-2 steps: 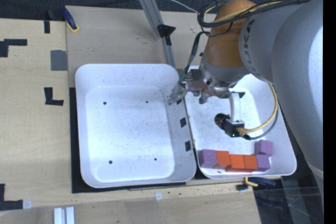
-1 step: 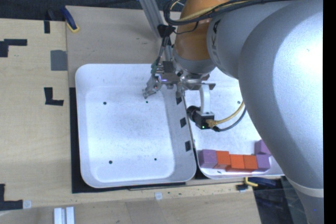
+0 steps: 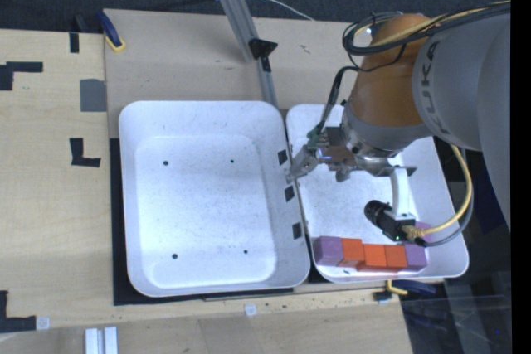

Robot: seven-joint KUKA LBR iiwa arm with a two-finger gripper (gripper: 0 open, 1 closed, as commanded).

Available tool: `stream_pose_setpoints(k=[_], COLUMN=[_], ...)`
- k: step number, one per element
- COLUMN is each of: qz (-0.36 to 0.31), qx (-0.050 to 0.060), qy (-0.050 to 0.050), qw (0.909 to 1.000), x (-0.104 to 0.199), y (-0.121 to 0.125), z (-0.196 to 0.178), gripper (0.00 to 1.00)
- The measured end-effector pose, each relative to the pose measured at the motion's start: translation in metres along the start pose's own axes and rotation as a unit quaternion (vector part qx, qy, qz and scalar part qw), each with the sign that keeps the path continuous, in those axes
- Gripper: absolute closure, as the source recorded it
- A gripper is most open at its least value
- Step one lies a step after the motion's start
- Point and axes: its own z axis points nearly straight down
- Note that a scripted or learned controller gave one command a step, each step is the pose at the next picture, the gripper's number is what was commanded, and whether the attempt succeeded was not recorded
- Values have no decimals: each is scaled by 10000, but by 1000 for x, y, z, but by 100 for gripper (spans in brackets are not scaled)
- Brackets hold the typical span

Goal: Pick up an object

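Camera view shows the light wooden desk (image 3: 50, 203) carrying two shallow white plastic bins side by side. The grey arm with the orange band (image 3: 390, 87) reaches in from the right and hangs over the right-hand bin (image 3: 440, 170); the left-hand bin (image 3: 203, 195) lies beside it. At the near edge of the right-hand bin sits a row of small blocks: a purple block (image 3: 330, 250), an orange block (image 3: 375, 255) touching it, and a second purple piece (image 3: 417, 254) at the far end. The pincer (image 3: 309, 163) is near the wall between the bins, well apart from the blocks; whether it is spread or pressed together cannot be told. To perform the step well, position the pincer above one end block, align it across the block's narrow faces, then descend vertically, avoiding the bin wall.
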Motion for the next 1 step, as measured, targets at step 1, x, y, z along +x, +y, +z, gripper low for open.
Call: stream_pose_setpoints(k=[1], qz=[-66], qx=[19], qy=[24], qw=[10000], x=[57], y=[-34], z=[28], gripper=[0])
